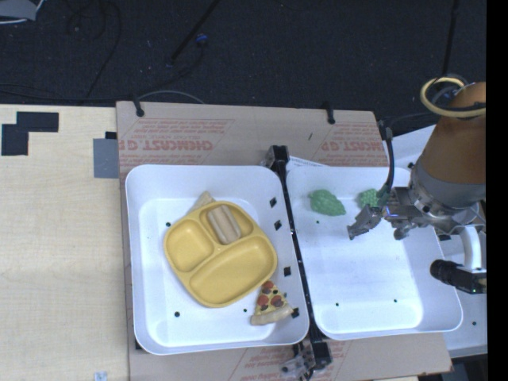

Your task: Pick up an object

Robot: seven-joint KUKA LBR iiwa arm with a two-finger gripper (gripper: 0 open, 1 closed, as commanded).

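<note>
Fingers: the fingers [379,222] hung low over the right bin [373,324], spread apart with nothing between them; one dark tip reached toward the bin's middle, the other lay nearer the wrist.
Arm: grey, with its orange band [468,101] at the view's right, reaching in over the right bin's far side.
Nearest object: a small green piece [370,198] lay on the right bin's floor just beside the fingers, on their far side, partly hidden by the cable and fingers.
Second object: a larger green lump [326,203] lay near it, further toward the divider between the bins; its long axis ran roughly across the bin, slightly slanted.
Key relation: both green things lay to the far-left of the fingers, the small one almost touching, the larger one near but clearly apart.
Left bin: the left bin [151,213] held a yellow divided plate [208,272] with a sausage-like piece [225,225] in one compartment, and a toy pizza slice [271,306] just beside the plate's near edge.
Worktop: the worktop [55,252] lay pale to the left.
Judgement: no grasp had been made; the small green piece seemed the likeliest target.
</note>
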